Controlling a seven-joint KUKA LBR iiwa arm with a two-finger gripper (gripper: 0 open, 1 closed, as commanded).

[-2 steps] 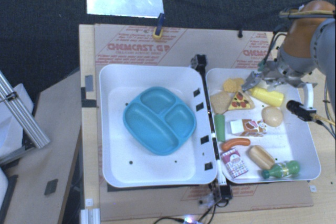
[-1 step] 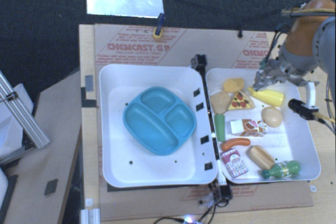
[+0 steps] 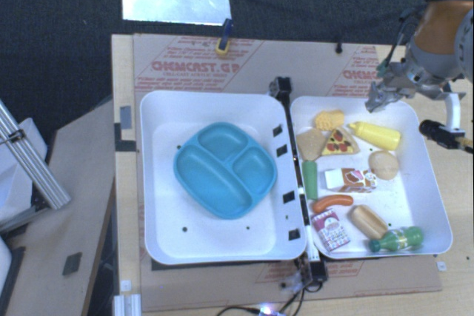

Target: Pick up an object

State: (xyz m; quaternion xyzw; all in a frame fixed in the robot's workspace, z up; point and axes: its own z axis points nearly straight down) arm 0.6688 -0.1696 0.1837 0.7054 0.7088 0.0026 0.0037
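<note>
Gripper (image 3: 379, 98) hangs at upper right, above the right bin's (image 3: 433, 214) far rim; finger state too blurred to tell, apparently nothing held. Nearest target: yellow bottle (image 3: 378, 135), just below. Descend squarely across its narrow width. Left bin (image 3: 159, 159) holds a blue divided plate (image 3: 224, 169).

Grey arm (image 3: 433, 59), orange band, dark cables

Bright, even light; slightly soft focus, faint shadows.
</note>
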